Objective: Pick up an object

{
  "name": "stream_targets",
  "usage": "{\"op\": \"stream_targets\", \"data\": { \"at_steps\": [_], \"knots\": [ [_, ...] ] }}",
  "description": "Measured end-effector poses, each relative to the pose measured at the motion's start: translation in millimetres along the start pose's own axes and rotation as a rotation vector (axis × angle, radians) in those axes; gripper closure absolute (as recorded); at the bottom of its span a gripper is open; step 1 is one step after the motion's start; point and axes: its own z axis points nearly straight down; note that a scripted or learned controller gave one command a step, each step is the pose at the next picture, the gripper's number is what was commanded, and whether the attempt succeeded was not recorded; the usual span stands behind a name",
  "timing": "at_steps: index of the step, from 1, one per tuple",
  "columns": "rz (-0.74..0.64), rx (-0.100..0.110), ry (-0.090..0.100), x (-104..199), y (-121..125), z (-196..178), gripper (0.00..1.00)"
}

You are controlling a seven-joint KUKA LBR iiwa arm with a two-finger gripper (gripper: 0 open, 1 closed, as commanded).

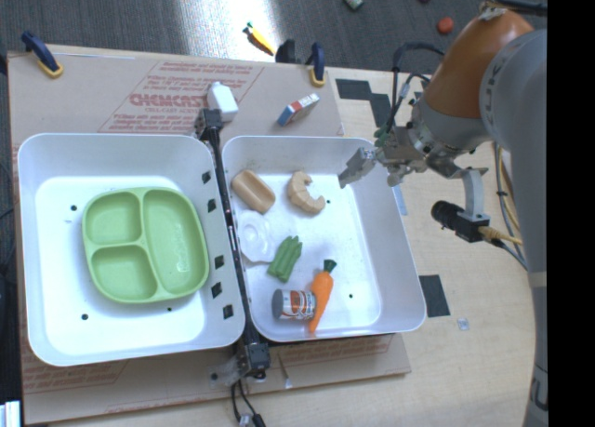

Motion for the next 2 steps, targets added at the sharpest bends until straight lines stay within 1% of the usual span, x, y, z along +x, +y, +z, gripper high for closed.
{"op": "stream_targets", "data": {
  "at_steps": [1, 2],
  "knots": [
    [-0.001, 0.001, 0.001, 35.7, -57.2, 122.4, 0.0],
    [-0.007, 0.001, 0.0, 35.5, -56.5, 111.9, 1.0]
  ]
}}
